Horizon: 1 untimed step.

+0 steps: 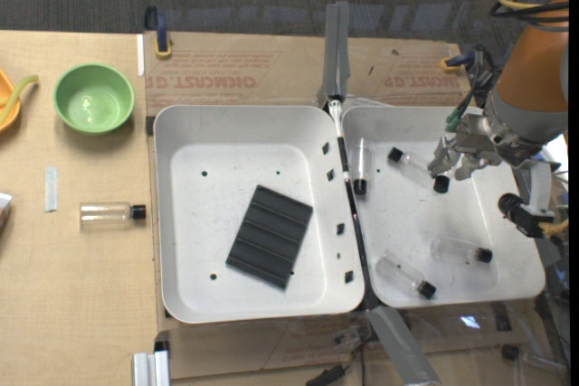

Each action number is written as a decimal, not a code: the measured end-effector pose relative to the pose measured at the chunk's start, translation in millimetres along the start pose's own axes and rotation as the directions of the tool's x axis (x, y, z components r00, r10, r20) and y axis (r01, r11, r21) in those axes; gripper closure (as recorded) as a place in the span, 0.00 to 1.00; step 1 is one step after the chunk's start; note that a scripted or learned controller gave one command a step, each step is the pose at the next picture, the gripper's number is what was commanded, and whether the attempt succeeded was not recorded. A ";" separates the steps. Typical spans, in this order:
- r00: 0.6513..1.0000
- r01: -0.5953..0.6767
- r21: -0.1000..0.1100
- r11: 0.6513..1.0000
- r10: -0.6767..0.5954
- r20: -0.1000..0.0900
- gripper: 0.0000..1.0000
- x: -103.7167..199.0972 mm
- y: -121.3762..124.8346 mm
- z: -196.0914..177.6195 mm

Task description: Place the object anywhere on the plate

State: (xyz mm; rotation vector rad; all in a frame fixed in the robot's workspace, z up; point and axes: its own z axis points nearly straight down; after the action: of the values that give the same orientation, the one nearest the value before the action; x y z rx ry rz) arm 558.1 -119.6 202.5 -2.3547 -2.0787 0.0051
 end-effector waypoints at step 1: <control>0.998 0.069 0.000 0.998 -0.069 0.000 1.00 111.9 87.2 -16.6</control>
State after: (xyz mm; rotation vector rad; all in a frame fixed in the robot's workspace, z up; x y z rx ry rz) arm 658.6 -19.3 218.7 -2.2816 -2.1589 0.0055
